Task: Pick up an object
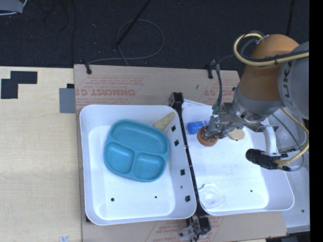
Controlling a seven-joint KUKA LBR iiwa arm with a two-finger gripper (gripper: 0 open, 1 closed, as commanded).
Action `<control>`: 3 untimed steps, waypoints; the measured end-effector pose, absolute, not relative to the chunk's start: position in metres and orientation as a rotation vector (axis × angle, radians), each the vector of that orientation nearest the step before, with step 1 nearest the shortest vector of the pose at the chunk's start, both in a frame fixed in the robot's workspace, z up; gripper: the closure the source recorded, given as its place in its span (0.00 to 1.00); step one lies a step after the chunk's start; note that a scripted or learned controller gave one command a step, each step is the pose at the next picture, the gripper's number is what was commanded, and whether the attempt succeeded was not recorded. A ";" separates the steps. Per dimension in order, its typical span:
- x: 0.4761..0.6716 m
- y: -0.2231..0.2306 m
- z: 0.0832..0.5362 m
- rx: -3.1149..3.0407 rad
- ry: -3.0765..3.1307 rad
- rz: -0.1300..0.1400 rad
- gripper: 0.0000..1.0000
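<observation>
In the upper left part of the right bin (252,198), just right of the divider (184,150), sits a small round brown object (207,138), doughnut-like, looks like a toy food piece. The gripper (214,128) is right over it, tip at or touching its top edge; can't tell if the jaws are open, closed or around it, since the wrist blocks the fingertips. Not clearly held. Judgement: the brown piece is light, rigid plastic or foam, smooth, may slide on the slick bin floor; best taken across its outer edge, jaws straddling the disc, or one finger in the centre hole if there is one (too small to tell). Just left of it, touching or nearly so, a small blue object (195,127), blocky or cylindrical, likely also light. Just right of the gripper a pale tan flat piece (235,133), partly hidden by the arm. Lower centre of the right bin: a clear crumpled plastic thing (210,195), hard to read. Left bin (96,195) holds a blue divided plate (137,150), three compartments, with a tan cone-like piece (164,121) at its upper right edge near the divider. Both bins rest on cardboard on the worktop (35,155). Risk: crowding from the blue object may nudge the brown piece off centre.
</observation>
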State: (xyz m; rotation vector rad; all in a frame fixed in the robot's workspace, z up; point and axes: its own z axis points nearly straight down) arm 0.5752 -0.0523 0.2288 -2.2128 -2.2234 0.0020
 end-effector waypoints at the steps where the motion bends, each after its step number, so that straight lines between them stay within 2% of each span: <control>1: 0.573 0.004 0.218 -2.213 -2.223 0.003 1.00; 2: 0.573 0.066 0.221 -2.215 -2.225 0.003 1.00; 3: 0.564 0.109 0.219 -2.214 -2.223 0.004 1.00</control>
